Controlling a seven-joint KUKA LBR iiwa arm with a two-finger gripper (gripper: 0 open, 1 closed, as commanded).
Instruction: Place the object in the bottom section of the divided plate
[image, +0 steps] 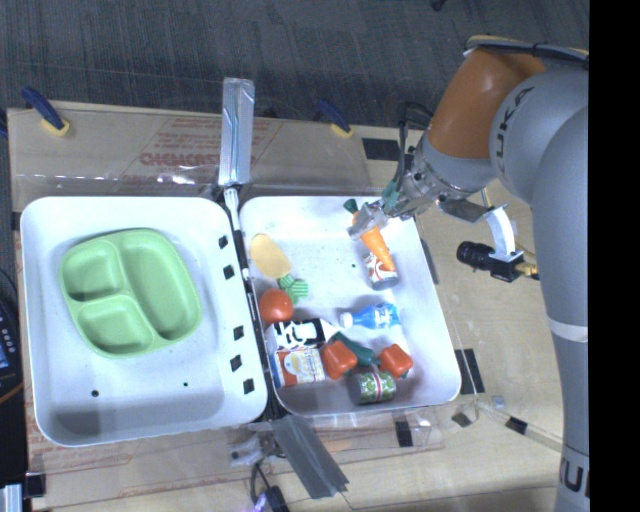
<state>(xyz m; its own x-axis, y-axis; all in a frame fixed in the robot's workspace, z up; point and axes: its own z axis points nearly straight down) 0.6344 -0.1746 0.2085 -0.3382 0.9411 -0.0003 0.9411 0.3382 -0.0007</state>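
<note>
1. Orange plastic is what is seen under the two-finger gripper (368, 222): a small orange bottle-shaped toy with a printed label (377, 254) lies in the right white bin (440, 330), at about 1 o'clock of that bin, near its upper right corner.
2. The gripper is lowered over the upper end of this bottle. Whether that end is pressed between the gripper parts or only touched cannot be told, because it is covered by the tool, so a grasp is not claimed.
3. The bottle is judged to be light, hollow and stiff, with a smooth, slightly slippery skin. No fragility is expected.
4. It lies tilted, with the long axis running from 11 to 5 o'clock. A hold across the narrow width, near the middle of the body, is judged best; a hold at the rounded end could be lost by sliding.
5. The light green divided plastic plate (128, 290) rests in the left white bin (50, 400), well apart from the bottle. Its bottom section (118, 328) is at 6 o'clock of the plate.
6. Other small toys, among them a white and blue bottle (372, 318), are lying toward 6 o'clock from the orange bottle, apart from it, so the approach is not crowded.
</note>
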